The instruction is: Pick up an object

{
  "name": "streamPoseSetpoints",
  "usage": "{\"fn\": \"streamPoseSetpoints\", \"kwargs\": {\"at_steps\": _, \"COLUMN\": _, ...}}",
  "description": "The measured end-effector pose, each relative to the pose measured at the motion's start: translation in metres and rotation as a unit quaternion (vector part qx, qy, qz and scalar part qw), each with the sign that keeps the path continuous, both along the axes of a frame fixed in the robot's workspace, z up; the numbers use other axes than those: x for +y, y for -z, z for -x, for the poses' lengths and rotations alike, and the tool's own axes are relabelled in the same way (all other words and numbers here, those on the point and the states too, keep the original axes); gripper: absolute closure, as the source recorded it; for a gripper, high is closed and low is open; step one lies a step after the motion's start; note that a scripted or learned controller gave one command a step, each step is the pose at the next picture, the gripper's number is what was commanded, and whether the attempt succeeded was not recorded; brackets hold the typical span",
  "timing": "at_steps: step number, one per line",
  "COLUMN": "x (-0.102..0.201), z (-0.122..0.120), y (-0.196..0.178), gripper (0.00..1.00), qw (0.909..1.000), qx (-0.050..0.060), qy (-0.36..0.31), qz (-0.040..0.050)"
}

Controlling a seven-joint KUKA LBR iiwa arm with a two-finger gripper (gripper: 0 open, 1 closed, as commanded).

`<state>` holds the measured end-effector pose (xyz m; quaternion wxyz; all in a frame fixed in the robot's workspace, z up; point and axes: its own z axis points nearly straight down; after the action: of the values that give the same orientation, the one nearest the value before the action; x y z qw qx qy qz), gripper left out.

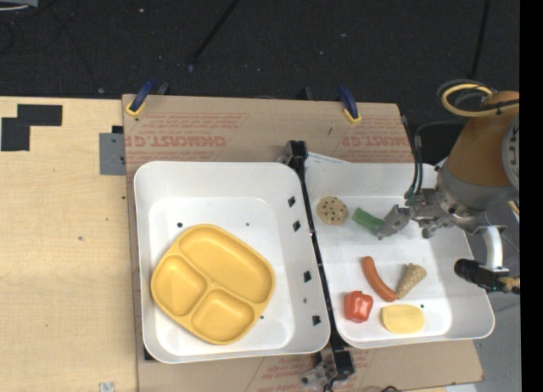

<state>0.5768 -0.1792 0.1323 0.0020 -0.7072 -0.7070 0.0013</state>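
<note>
Approach step under way: gripper [394,222] beside green block [368,218] in right bin [475,318]; finger state indiscernible. Next: centre, descend, close.

The gripper [392,226] hangs low over the right bin [462,324], its tips just beside the right end of a green block [366,218]; whether it grips the block cannot be told. Left of the gripper, past the block, lies a round cookie [333,210]. Below the gripper a red sausage [377,277] curves beside an ice-cream cone [411,277]; lower still sit a red pepper [358,305] and a yellow oval piece [402,319]. Far to the gripper's left, the left bin [157,182] holds a yellow divided plate [212,282]
</note>
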Motion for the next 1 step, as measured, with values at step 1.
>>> {"fn": "streamPoseSetpoints", "kwargs": {"at_steps": 1, "x": -0.0006, "z": -0.0010, "y": -0.0126, "gripper": 1.00, "qw": 1.0000, "qx": -0.002, "qy": 0.000, "qz": 0.0007}}
